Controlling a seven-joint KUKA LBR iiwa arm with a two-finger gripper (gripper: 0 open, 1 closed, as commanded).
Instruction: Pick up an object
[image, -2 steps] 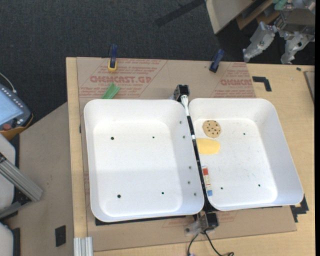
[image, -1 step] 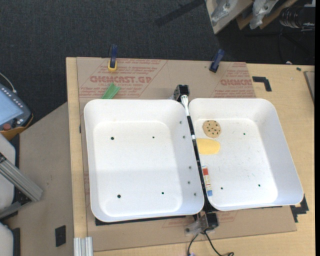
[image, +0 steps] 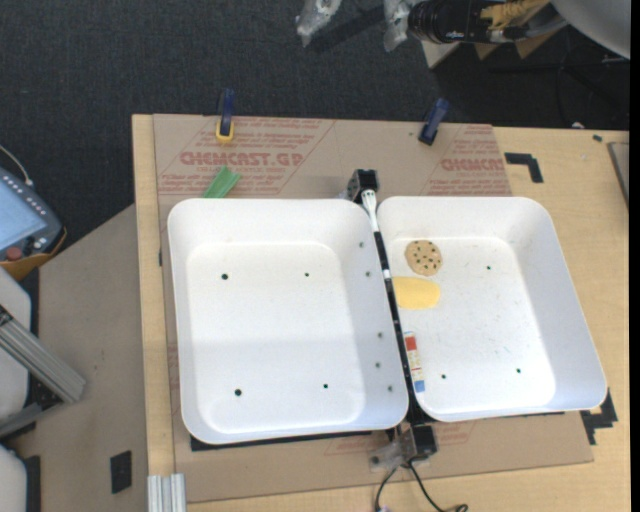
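**Hand parked high, targets down in right bin**

Hand (image: 355, 25) sits at the top edge, beyond the counter (image: 300, 140); can't tell whether it's released or clenched. Targets lie below it in view: round brown chocolate-chip cookie (image: 424, 257) and flat yellow oval piece (image: 415, 293) just under it, against the shallow white right bin's (image: 560, 300) left wall.

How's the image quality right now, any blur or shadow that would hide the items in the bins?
Camera view: the gripper at the top edge is motion-blurred, so its fingers are unreadable; a soft shadow covers the upper half of the left bin, its lower half brighter; the cookie, yellow piece and small tube in the right bin are evenly lit and sharp; no strong glare.
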